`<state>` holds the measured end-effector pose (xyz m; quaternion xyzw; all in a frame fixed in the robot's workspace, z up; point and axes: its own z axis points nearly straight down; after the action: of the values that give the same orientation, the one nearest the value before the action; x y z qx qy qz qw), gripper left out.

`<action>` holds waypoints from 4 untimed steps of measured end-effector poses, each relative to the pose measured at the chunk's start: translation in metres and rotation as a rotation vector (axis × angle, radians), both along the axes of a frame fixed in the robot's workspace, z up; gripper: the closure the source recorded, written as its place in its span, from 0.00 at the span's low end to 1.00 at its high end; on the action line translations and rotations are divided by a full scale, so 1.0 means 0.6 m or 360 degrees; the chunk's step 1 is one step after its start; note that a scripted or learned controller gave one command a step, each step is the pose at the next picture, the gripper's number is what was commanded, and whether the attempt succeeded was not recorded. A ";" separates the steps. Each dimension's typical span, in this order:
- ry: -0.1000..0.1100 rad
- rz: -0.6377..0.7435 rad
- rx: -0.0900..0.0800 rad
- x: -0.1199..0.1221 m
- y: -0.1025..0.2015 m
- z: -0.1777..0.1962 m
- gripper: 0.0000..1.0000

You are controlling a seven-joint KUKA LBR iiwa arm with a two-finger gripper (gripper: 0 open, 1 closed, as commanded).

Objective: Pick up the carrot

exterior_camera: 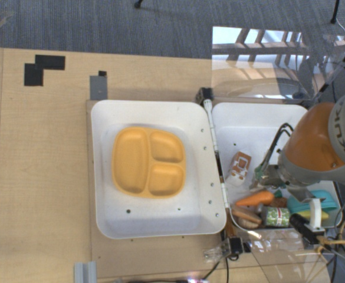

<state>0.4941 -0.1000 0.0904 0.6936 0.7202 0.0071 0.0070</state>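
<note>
The orange carrot lies near the front left of the right bin, its tip pointing left. The arm reaches in from the right, its orange band over the bin's right half. My gripper hangs just above and behind the carrot, dark and partly hidden under the wrist. Nothing is visibly held in it.
The left bin holds a yellow divided plate. Around the carrot lie a small brown-and-white box, a bun-like item, a green can, a teal object and a yellow piece. Cables trail at the front edge.
</note>
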 end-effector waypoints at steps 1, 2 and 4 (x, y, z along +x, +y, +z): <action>-0.0004 0.0777 -0.0029 0.000 0.009 0.000 0.00; -0.0002 -0.0066 0.0000 0.000 0.002 0.000 0.00; -0.0001 -0.0299 -0.0006 -0.001 0.004 0.000 0.00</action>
<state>0.4933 -0.0974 0.0902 0.7581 0.6520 0.0054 0.0091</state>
